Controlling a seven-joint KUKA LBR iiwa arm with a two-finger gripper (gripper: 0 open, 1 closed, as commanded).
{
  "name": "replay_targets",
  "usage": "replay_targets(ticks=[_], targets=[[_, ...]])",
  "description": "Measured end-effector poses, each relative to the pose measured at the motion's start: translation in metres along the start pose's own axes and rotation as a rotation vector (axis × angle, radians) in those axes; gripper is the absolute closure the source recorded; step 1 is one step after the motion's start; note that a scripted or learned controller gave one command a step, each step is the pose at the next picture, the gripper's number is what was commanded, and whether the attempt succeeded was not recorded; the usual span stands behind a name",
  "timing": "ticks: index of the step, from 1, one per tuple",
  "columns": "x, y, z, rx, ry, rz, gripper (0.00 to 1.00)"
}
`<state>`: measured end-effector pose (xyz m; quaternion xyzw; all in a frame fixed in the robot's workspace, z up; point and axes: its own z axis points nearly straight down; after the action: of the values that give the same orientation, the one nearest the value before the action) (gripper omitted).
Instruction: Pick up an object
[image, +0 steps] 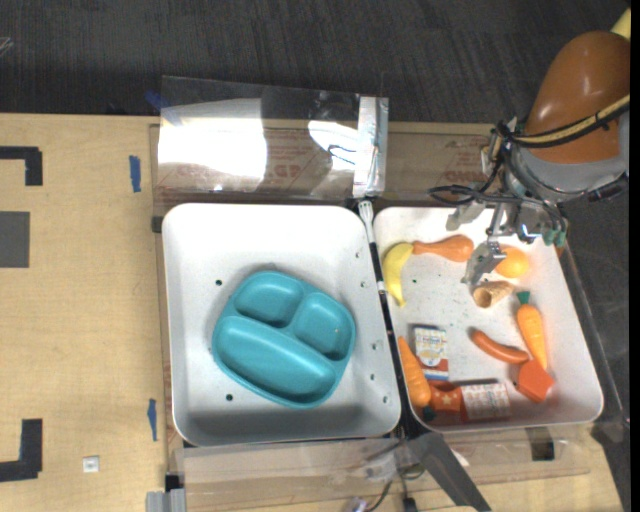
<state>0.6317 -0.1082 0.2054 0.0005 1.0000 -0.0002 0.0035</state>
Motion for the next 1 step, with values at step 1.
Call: replay_targets(ticks=[1], targets=[[0.0612,-0.0069,0.1081,0.001,-0.004,-0.090,0.00]])
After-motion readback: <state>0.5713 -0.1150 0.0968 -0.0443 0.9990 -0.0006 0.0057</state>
